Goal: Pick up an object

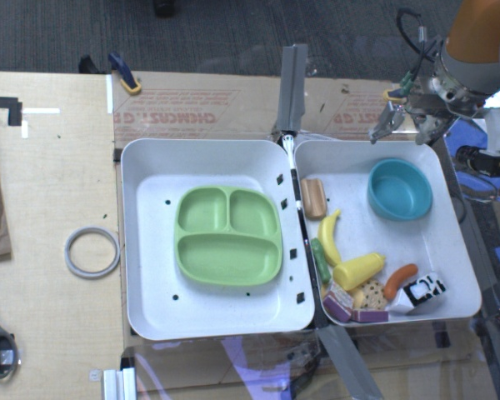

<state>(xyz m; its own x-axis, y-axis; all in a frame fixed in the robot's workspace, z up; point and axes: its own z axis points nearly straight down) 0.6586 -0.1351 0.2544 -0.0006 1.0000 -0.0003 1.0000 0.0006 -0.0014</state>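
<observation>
Lying flat in the left bin (133,248), one green divided plate (229,237) has its two small compartments toward the top of the frame. In the right bin (458,248), left to right: one tan block (314,197) with its long axis running up-down, one banana (327,237) curving from upper right to lower left, one yellow bottle (358,269) lying nearly level, one orange carrot (399,280) slanting up to the right, and one teal bowl (399,189) upright. At upper right, the arm (477,27) hangs the gripper (407,123) over the bin's top rim, fingers spread, nothing between them.
</observation>
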